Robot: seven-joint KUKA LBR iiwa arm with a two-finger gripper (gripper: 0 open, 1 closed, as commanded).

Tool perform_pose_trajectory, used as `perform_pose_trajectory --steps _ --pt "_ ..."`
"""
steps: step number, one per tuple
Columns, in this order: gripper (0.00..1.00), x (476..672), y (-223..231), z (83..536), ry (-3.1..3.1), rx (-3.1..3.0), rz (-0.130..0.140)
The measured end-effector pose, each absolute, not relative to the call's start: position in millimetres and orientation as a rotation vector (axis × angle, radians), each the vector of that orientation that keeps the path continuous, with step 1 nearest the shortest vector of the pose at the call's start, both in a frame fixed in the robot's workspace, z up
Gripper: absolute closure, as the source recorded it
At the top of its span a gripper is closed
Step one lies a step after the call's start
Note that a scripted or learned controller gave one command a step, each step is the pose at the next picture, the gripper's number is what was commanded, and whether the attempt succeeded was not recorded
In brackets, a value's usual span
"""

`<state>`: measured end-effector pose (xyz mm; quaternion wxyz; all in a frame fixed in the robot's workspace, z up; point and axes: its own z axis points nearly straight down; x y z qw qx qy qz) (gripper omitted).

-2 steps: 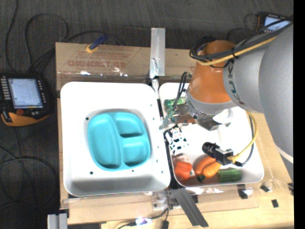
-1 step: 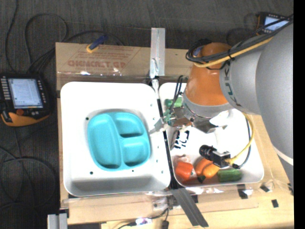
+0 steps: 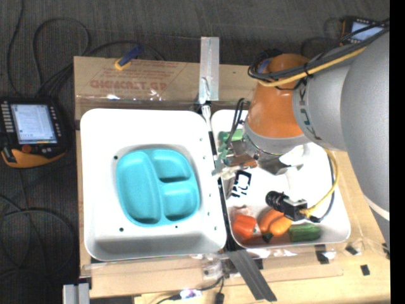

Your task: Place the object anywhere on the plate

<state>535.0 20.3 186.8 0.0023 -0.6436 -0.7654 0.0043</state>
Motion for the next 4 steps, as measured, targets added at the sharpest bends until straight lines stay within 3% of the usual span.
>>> perform_pose_trajectory --steps 1,2,3,4 --pt "1.0 530.3 -5 289 -2.434 -1.986 0.006" --pt "1.0 546.1 46 180 -2.29 -2.145 0.008" --pt "1.0 614.5 28 201 -2.382 -2.046 0.005" --pt "1.0 539.3 82 180 -2.285 -2.151 0.01"
